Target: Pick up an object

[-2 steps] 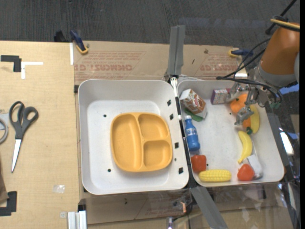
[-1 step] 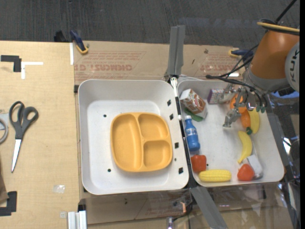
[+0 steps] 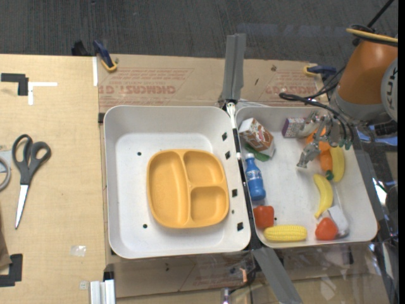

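Objects sit in the right bin point(image 3: 288, 189), center-right of frame: blue bottle point(image 3: 254, 178), corn cob point(image 3: 285, 234), two bananas point(image 3: 324, 194), snack bag point(image 3: 257, 136), purple box point(image 3: 292, 127), red pieces. Gripper point(image 3: 309, 156) hovers low in the bin's upper right, beside an orange piece; fingers apart, nothing between them. Left bin point(image 3: 120, 189) holds a yellow divided plate point(image 3: 188, 187). Scissors point(image 3: 26, 173) lie far left.

I read both shallow bins point(image 3: 120, 189) as plain white. Left bin: one yellow-orange divided plastic plate point(image 3: 188, 187). Right bin: blue bottle with white cap point(image 3: 254, 179), yellow corn cob point(image 3: 285, 234), two yellow bananas point(image 3: 324, 195), red tomato-like piece point(image 3: 326, 229), small purple carton point(image 3: 293, 127). Worktop point(image 3: 50, 233) is pale wood-grain; black-handled scissors point(image 3: 26, 170) lie there.
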### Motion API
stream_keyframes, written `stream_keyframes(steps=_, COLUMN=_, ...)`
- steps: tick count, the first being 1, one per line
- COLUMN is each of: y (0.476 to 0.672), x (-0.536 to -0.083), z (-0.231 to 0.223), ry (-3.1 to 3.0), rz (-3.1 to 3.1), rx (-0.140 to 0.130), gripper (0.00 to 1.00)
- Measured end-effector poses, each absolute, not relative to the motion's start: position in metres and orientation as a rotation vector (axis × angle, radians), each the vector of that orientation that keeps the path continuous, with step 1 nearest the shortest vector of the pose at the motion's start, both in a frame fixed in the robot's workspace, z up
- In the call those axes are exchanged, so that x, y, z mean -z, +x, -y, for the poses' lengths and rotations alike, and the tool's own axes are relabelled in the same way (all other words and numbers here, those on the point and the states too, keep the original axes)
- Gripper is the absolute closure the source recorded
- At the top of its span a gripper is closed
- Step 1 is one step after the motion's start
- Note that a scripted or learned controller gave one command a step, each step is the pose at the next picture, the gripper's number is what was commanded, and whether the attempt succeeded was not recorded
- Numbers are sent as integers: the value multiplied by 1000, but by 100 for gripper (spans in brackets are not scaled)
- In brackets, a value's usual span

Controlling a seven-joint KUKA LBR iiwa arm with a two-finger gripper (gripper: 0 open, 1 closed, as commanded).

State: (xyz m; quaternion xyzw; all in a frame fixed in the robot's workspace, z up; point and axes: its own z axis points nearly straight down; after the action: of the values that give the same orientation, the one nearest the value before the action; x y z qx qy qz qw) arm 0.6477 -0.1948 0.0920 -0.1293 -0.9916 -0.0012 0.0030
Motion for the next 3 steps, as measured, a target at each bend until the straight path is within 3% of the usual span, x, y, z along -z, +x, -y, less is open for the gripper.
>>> stream_keyframes(steps=1, y=651, x=-104, z=195, ry=-405, rz=3124, rx=0, gripper=100)
stream_keyframes(steps=2, y=585, x=-101, z=101, ry=-992, rz=2982, rx=0, gripper=100)
stream_keyframes(steps=3, y=564, x=-155, z=161, ry=-775, rz=3049, rx=-1, gripper=100)
